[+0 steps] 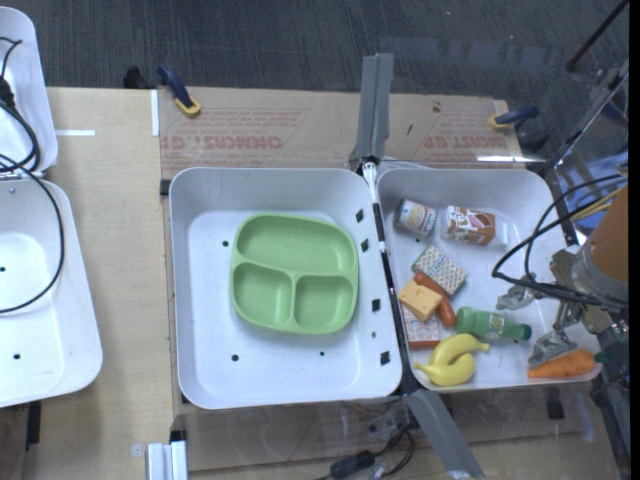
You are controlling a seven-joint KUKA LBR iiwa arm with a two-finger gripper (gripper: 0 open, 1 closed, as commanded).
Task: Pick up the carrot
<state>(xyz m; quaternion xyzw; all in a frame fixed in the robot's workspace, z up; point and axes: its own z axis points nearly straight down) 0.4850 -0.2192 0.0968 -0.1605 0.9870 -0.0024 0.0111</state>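
Observation:
The carrot is orange and lies flat in the front right corner of the right bin, against its front rim. My gripper hangs at the end of the grey arm, directly over the carrot's left half and very close to it. Cables and metal parts of the wrist blur its tips. I cannot tell whether it touches the carrot.
The right bin also holds a green bottle just left of the gripper, a yellow banana, an orange block, a checkered box, a can and a brown packet. A green divided plate sits in the left bin.

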